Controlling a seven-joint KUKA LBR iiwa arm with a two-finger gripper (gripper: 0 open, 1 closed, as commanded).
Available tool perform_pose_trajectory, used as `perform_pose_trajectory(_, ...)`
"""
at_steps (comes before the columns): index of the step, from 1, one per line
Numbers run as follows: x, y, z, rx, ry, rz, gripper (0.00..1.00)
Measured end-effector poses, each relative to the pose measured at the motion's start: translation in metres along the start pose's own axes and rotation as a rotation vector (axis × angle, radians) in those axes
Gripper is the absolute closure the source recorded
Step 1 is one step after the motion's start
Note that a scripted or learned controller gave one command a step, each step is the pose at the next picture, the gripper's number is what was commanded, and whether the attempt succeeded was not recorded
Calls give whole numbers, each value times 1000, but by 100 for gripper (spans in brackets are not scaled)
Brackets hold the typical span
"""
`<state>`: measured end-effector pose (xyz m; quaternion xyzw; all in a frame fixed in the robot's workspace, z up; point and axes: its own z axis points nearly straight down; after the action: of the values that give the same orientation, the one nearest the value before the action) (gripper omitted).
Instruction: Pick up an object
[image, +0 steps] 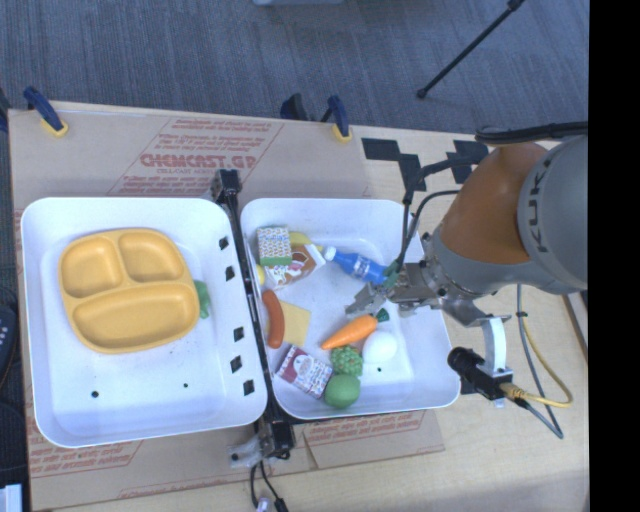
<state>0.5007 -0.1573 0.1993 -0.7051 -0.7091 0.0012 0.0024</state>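
My gripper (368, 298) reaches in from the right over the right bin (425, 395). It hangs just above the orange carrot (349, 332) and just below the blue bottle (358, 264). A white egg (380, 348) lies right of the carrot, beside a green broccoli piece (347, 361) with a green ball (342, 391) below it. Further left are a red packet (303, 369), a red sausage (273, 317), a yellow cheese slice (296, 324), a brown and white bottle (302, 267) and a small box (273, 245). I see nothing held in the gripper.
The left bin (50, 400) holds a yellow divided plate (128, 288) with a small green item (203, 299) at its right edge. A black divider (243, 300) runs between the bins. The arm's grey body (520, 225) overhangs the right bin's right wall.
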Motion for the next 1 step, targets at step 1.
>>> perform_pose_trajectory(1,3,5,91,-15,-8,-122,0)
